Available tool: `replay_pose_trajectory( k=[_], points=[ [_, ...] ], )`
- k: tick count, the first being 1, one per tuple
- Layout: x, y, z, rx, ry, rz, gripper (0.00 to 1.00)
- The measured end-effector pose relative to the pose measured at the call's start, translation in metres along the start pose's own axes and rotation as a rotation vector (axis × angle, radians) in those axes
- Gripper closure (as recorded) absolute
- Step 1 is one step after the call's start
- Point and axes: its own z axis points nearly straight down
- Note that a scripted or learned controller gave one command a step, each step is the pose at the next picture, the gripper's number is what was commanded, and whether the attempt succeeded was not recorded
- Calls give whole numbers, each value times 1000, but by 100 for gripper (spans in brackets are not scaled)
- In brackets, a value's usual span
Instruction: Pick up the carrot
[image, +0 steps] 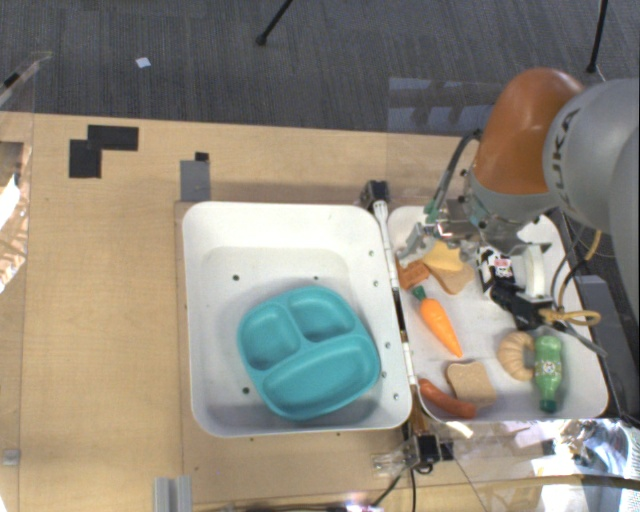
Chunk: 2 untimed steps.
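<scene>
The orange carrot (440, 324) with a green stub at its top lies in the right bin (580, 400), near the bin's left wall, pointing down and to the right. My gripper (432, 233) hangs over the upper left corner of that bin, above and slightly left of a yellow cheese wedge (447, 267). It is well above the carrot's green end and apart from it. Nothing shows held in it. The arm's orange band (520, 130) and grey body cover the bin's upper right part.
A brown pastry (412, 273) lies left of the cheese. Lower in the right bin are a bread slice (470, 381), a red sausage (447, 400), a bagel (516, 356) and a green bottle (548, 372). The left bin (215, 250) holds a teal divided plate (308, 350).
</scene>
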Motion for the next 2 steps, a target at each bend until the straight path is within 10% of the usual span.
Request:
replay_pose_trajectory(
  k=[1, 2],
  points=[
    [-21, -63, -2, -3, -4, -70, 0],
    [-48, -104, 76, 3, -3, -10, 0]
  ],
)
